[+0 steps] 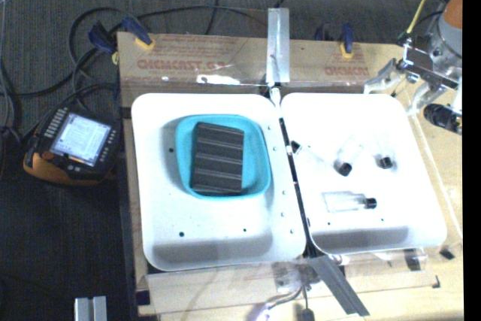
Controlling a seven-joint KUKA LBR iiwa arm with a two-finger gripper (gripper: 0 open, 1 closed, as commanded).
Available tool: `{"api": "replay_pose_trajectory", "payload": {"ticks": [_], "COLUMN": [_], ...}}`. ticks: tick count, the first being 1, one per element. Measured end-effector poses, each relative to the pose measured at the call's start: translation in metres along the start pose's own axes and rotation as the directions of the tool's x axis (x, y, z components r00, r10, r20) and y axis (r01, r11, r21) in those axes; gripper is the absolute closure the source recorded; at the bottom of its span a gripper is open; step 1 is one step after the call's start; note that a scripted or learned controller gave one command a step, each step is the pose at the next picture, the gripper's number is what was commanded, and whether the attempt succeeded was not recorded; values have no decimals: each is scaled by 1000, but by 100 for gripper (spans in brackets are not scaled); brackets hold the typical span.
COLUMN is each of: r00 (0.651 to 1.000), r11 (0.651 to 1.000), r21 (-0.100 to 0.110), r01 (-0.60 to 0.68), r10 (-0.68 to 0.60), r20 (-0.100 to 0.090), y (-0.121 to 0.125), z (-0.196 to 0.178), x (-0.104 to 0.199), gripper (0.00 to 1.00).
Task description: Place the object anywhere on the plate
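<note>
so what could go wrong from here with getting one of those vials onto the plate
1. The three clear vials in the right bin are see-through with small dark caps, so a grasp may miss or slip.
2. A dark ridged block already covers much of the blue plate, so a vial could land on it and roll off.
3. The arm sits at the right edge, so it must cross both bins.

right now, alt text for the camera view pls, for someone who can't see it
A dark ribbed block lies on a blue plate in the left white bin. The right white bin holds three small clear vials with black caps. The grey arm's gripper sits at the upper right, outside the bins.
</note>
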State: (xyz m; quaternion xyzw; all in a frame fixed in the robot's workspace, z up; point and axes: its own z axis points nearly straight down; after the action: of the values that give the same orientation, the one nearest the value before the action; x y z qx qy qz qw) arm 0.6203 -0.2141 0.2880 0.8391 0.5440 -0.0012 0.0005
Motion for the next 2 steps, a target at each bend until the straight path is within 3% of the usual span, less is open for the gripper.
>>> {"api": "replay_pose_trajectory", "payload": {"ticks": [1,2], "r00": [1000,999], "r11": [1000,999], "r21": [-1,0], "r01": [-7,-50], "r10": [7,50], "r20": [2,2], "y": [16,12], "z": [9,28], "x": [8,10], "gripper": [0,0]}}
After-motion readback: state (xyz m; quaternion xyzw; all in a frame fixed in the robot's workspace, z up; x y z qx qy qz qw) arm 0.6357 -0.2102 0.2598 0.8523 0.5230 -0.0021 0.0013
